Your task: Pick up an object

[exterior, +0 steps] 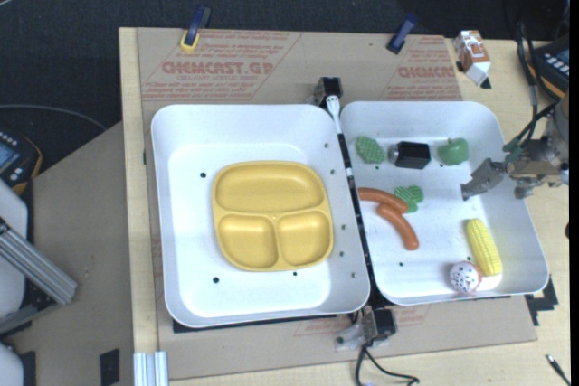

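Observation:
The right bin (pixel 434 280) holds several small items. A yellow corn cob (pixel 483 247) lies near its right wall, with a white speckled ball (pixel 464 277) just below it. Two orange sausages (pixel 393 214) lie in the middle beside a small green piece (pixel 410 194). Along the far side sit a green leafy piece (pixel 368 149), a black block (pixel 412 155) and a green pepper-like piece (pixel 453 151). My gripper (pixel 479 183) hangs at the bin's right side, above and just beyond the corn, with nothing visibly in it.
The left bin (pixel 181 194) holds a yellow divided plate (pixel 271 214). A black divider (pixel 348 185) runs between the bins. Clamps (pixel 192 30) sit on the cardboard behind, and a small carton (pixel 472 55) lies at the back right. Cables hang at the right edge.

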`<state>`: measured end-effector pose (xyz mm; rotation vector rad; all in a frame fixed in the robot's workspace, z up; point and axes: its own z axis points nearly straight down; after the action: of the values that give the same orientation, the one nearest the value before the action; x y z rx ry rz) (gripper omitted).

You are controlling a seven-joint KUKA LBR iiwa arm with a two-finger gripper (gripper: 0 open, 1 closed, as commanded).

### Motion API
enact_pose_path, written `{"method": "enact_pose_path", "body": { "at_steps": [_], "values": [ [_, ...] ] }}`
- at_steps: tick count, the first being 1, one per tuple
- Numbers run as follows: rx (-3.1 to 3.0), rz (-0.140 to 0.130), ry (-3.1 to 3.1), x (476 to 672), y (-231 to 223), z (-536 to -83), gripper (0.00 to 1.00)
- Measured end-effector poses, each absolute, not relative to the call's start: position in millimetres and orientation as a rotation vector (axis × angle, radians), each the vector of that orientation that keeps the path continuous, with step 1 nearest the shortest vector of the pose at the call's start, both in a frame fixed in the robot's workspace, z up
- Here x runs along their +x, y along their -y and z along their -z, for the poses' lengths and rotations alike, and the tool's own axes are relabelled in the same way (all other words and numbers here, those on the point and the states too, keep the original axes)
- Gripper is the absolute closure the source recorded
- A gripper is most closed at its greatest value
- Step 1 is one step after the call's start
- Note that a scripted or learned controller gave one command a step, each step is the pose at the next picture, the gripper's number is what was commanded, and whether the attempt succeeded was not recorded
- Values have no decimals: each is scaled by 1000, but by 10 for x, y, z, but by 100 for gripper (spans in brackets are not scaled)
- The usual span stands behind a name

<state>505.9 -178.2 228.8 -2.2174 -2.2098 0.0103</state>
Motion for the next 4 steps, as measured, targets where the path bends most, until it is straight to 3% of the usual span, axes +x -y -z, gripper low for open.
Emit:
{"method": "enact_pose_path", "body": {
  "at_steps": [1, 3, 4],
  "values": [
    [-2221, 0, 2221, 5086, 1779, -2349, 0],
    [-2218, -5, 2217, 5050, 1791, -1090, 0],
    [-2234, 11, 2236, 5109, 1813, -907, 0]
  ]
}}
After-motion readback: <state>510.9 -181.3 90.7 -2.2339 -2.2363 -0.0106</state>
